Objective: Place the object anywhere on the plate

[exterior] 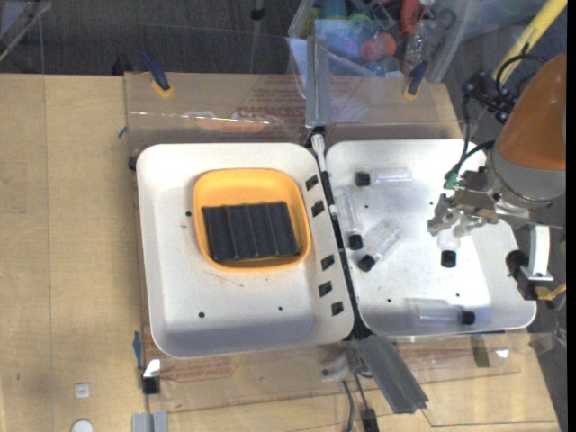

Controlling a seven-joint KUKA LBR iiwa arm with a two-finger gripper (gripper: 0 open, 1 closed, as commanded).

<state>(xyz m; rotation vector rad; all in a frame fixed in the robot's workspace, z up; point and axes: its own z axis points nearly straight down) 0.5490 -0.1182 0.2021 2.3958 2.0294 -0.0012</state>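
**Gripper Seen Over the Right Bin**

2 white bins are set side by side. In the left bin (171, 318) an orange plate (250, 184) is seen, with a dark ribbed block (250, 231) laid on it. In the right bin (490, 295) a few clear tubes with black caps are spread about: 1 tube (382, 238) near the middle, 1 tube (441, 311) at 6 o'clock, and another tube (382, 177) at 11 o'clock. The gripper (456, 216) is held over the bin's 3 o'clock side. It cannot be told if anything is held or how wide it is.
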